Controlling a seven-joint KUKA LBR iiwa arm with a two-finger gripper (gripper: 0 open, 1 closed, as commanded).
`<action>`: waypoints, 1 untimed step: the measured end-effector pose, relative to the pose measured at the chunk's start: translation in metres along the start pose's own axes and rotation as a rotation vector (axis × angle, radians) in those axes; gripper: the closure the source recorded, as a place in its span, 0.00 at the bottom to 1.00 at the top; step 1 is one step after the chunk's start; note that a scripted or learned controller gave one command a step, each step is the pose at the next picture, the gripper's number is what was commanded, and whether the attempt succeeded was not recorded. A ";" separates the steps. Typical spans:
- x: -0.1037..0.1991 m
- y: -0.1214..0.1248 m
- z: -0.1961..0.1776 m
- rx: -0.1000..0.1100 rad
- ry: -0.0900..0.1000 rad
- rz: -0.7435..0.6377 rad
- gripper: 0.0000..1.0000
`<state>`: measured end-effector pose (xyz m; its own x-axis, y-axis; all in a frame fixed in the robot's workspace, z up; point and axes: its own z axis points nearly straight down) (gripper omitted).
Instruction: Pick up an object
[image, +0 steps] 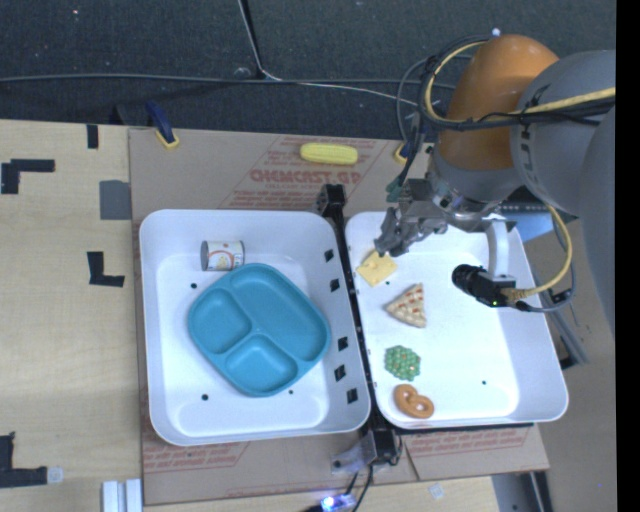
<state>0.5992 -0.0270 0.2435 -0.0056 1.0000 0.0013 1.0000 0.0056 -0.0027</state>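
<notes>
My gripper (391, 240) hangs over the far left corner of the right bin (520, 380). A pale yellow cheese wedge (375, 269) lies directly below its tip, touching or nearly touching it; I cannot tell which. Nearer the front of the same bin are a pizza slice (408, 305), a green knobbly piece (402, 361) and a brown pretzel (413, 402).
The left bin (160, 300) holds a blue divided plate (258, 327) and a small can (222, 255) on its side. A yellow oblong toy (328, 153) lies on the cardboard behind the bins. A black part with cables (485, 285) hangs from the arm over the right bin.
</notes>
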 end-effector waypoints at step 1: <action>0.046 -0.017 0.004 0.001 0.000 0.000 1.00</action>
<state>0.5819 0.0192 0.2396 -0.0054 1.0000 0.0010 1.0000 0.0054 -0.0033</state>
